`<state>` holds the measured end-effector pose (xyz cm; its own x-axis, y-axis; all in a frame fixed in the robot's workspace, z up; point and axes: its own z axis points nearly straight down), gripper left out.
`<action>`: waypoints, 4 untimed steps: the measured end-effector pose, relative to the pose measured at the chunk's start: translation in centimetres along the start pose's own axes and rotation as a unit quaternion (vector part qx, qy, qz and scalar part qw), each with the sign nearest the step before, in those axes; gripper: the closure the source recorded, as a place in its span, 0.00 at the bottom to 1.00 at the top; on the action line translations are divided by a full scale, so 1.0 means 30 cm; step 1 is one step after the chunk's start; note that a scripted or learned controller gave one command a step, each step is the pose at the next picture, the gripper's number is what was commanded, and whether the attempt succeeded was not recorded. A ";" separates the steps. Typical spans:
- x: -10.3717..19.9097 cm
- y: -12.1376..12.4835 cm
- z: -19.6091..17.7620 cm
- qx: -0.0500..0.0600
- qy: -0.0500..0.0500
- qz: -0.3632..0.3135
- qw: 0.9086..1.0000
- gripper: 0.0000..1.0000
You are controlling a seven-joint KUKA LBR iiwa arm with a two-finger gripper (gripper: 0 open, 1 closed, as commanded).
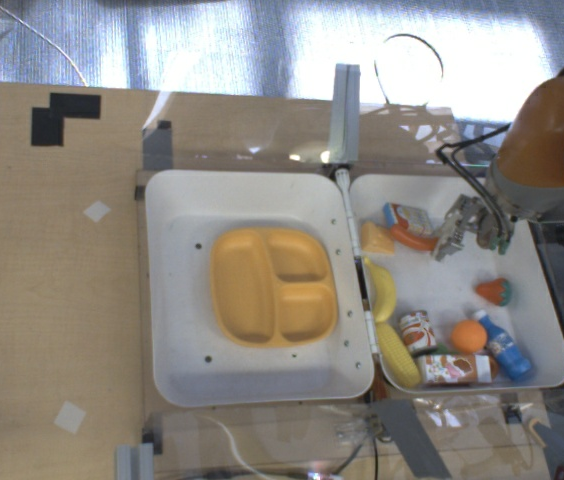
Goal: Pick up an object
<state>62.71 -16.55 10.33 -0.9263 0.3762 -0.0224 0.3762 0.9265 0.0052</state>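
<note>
The right bin (542, 298) holds several toy foods: a carrot with a small packet (409, 226) at the back, a yellow wedge (377, 239), a banana (384, 290), a corn cob (398, 355), a small can (417, 330), an orange (469, 336), a blue bottle (505, 347), a lying bottle (455, 369) and a strawberry (494, 291). My gripper (471, 229) hangs over the back of this bin, just right of the carrot. Its fingers are spread apart with nothing between them.
The left bin (177, 268) bears a yellow divided plate (273, 286). A grey post (345, 113) stands at the back between the bins. Black cables (462, 153) run from the arm (552, 143) at the right.
</note>
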 end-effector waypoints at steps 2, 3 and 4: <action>0.121 0.181 -0.002 0.005 0.009 0.328 0.945 1.00; 0.288 0.115 -0.056 0.006 0.008 0.452 0.892 1.00; 0.310 0.188 -0.444 0.004 0.005 0.584 0.812 1.00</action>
<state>55.93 -7.79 23.46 0.0624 0.9981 0.0004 0.9980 -0.0624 0.0103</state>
